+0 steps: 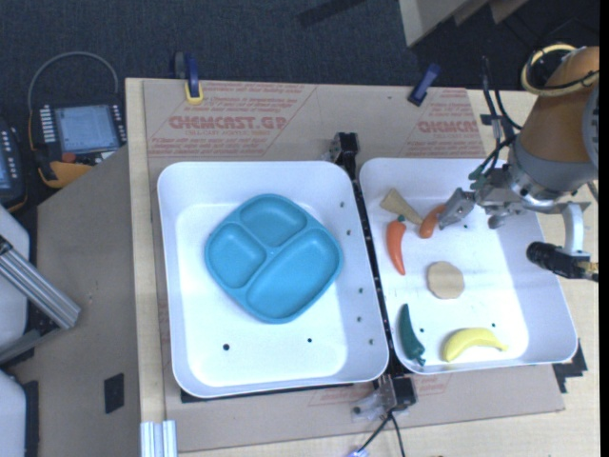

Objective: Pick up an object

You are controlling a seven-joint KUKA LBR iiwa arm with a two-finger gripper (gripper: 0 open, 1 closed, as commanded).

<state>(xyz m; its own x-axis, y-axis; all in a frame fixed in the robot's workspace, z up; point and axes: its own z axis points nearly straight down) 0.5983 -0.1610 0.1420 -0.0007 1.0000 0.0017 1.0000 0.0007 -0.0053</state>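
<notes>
The gripper [473, 209] looks open, holding nothing. A small red thing [431, 222] lies just left of it, tilted.

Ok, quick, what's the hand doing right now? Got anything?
Hand: over the right bin, by the small red piece; open or closed cannot be told, nor whether it holds anything.
</notes>
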